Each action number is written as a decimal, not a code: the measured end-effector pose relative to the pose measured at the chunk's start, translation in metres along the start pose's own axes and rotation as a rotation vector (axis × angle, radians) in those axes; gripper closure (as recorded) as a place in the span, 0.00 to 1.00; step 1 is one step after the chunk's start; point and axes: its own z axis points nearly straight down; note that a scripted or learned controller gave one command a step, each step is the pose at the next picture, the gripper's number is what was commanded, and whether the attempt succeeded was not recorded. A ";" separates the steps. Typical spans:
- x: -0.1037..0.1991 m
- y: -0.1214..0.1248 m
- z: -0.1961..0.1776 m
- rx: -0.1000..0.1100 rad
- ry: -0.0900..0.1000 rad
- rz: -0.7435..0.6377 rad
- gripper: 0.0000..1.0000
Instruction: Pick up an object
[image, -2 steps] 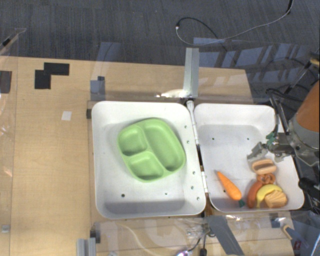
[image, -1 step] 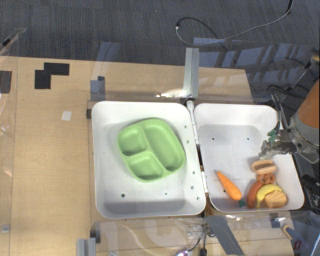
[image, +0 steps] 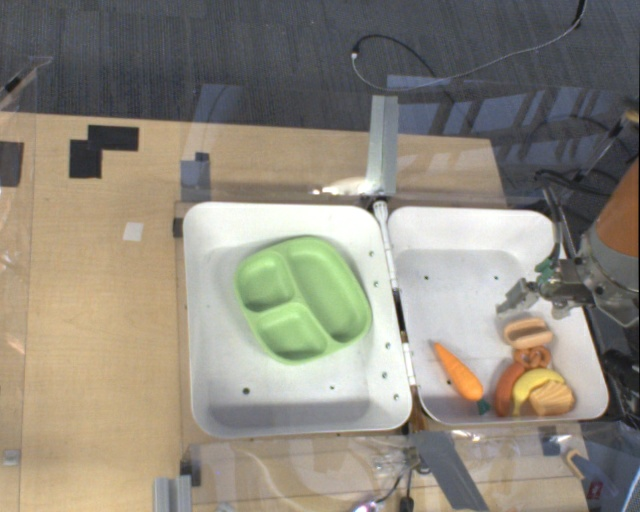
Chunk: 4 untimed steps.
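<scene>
Down at the bottom right corner of the right shallow white plastic bin (image: 470, 255) sits a little heap of toy food. One piece is a yellow curved toy banana (image: 536, 383). It touches a tan ridged toy piece (image: 552, 399) on its right and a red rounded toy piece (image: 508, 381) on its left. Just above them is a small brown twisty toy pretzel (image: 533, 357). Above that lies a toy hot dog in a pale bun (image: 527, 331). To the left of the heap, a bit apart, lies an orange toy carrot with a green tip (image: 459, 371). It is tilted, with its pointy end up and to the left.

The grey metal two-finger gripper (image: 535, 295) comes in from the right side. It hangs just above the hot dog, near the right wall of the bin. Its fingers look spread apart, and nothing is between them. No toy is picked up; all the toys lie on the bin floor.

The left shallow white plastic bin (image: 215, 400) holds a light green plastic plate with three sections (image: 302, 297). The plate sits near the middle of that bin and is turned a little. The two bins touch side by side on a light wooden bench (image: 90, 330).
</scene>
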 end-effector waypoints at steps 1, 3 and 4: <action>-0.038 0.012 0.088 0.007 0.001 0.008 0.00; -0.059 -0.006 -0.007 0.003 -0.001 0.075 0.00; -0.034 0.062 0.096 0.007 0.001 -0.016 0.00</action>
